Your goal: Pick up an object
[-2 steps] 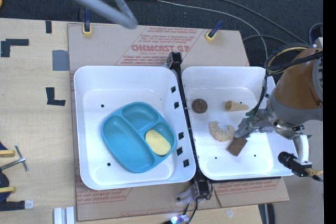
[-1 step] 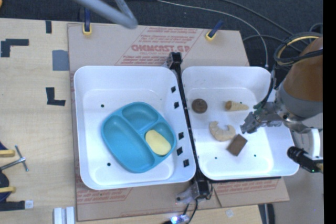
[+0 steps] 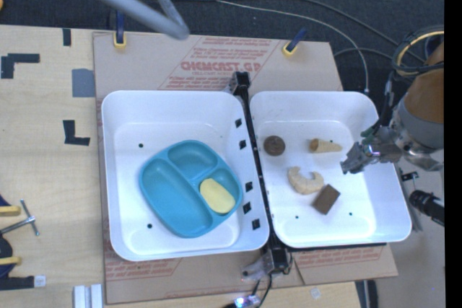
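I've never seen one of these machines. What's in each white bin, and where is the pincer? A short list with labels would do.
left bin: blue tray with a yellow piece in one compartment
right bin: round brown piece, small tan piece, curved pale piece, dark brown block
pincer: over the right bin's right side, beside the small tan piece, nothing seen in it
arm: reaches in from the right

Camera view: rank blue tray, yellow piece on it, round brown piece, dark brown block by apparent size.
1. blue tray, by far
2. yellow piece
3. dark brown block and round brown piece: look about alike, so not ranked.
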{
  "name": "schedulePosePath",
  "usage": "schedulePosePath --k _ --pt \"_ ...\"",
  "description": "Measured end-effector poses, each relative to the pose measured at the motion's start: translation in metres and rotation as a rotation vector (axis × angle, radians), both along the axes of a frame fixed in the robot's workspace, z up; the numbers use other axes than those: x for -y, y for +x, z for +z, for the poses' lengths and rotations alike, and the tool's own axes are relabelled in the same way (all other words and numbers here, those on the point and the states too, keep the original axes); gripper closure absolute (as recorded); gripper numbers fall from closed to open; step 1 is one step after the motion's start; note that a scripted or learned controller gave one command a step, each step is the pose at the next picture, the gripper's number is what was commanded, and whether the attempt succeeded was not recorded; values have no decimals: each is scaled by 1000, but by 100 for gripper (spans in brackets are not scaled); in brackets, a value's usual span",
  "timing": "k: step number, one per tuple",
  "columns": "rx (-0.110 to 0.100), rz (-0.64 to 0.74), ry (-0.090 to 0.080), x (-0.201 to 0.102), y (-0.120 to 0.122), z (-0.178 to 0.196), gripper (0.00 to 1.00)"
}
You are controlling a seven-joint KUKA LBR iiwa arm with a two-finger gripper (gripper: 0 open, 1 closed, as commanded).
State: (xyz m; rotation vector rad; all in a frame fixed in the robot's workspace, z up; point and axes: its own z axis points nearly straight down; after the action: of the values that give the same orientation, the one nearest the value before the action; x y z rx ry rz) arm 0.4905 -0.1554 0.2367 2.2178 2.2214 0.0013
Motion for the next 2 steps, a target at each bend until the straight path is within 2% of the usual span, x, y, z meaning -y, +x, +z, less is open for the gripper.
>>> schedulePosePath --k 2 --pt "-3 4 2 -97 40 12 100"
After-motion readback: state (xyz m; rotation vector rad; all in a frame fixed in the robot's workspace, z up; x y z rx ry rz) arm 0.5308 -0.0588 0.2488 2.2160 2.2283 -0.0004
